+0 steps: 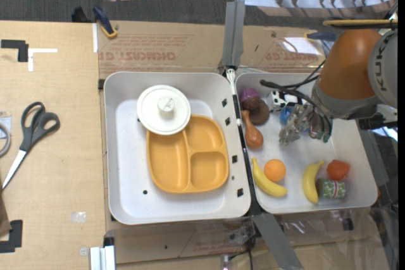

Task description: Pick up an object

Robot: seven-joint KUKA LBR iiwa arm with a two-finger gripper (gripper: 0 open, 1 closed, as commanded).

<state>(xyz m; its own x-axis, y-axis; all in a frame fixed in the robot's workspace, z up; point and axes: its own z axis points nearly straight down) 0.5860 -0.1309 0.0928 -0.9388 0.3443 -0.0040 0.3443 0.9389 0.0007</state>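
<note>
The arm reached in from the right over the right bin, its orange band high above the bin's far right corner and its wrist bent down toward the bin's middle. The gripper hung just above the bin floor near the centre, and whether it was spread or closed could not be told.

In that bin an orange lay near the front edge, touching a banana whose long axis ran from the left wall toward the front. A second banana stood nearly front-to-back beside a tomato. The left bin held a yellow divided tray and a white lid.
</note>
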